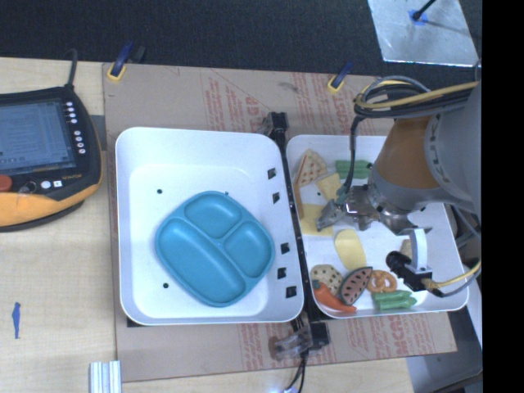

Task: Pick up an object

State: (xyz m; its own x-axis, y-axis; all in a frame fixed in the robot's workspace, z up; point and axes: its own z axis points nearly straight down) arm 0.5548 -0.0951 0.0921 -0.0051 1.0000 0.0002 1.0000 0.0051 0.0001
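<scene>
In the right-hand shallow white bin (455,300), the grey arm with its orange band (409,158) reaches in from the right, wrist low over the bin's middle. The two-finger gripper (334,216) sits at the arm's left end, above a cluster of pale yellow toy pieces.

- Gripper state: cannot tell. Metal parts blur into the pieces beneath; no object is seen between them.
- Nearest candidate: a pale yellow, rounded plastic slice (350,250), lying just below and slightly right of the gripper, apart from it. Long axis runs roughly up-down in the view, smooth, flat, no clear edge to grip.
- A second pale yellow piece (312,215) lies just left of the gripper, against the bin's left wall.
- Tan wedge-shaped toy slice (309,170) further up, near the same wall.
- Bottom edge: orange carrot-like toy (331,298), dark striped wedge (356,285), small brown pretzel (380,282), green pod (393,301), crowded together, well apart from the gripper.

Left bin (139,158) holds a blue divided plastic plate (214,248).

Judgement: the move turns on a short shift towards the view's bottom, onto the rounded slice.
</scene>
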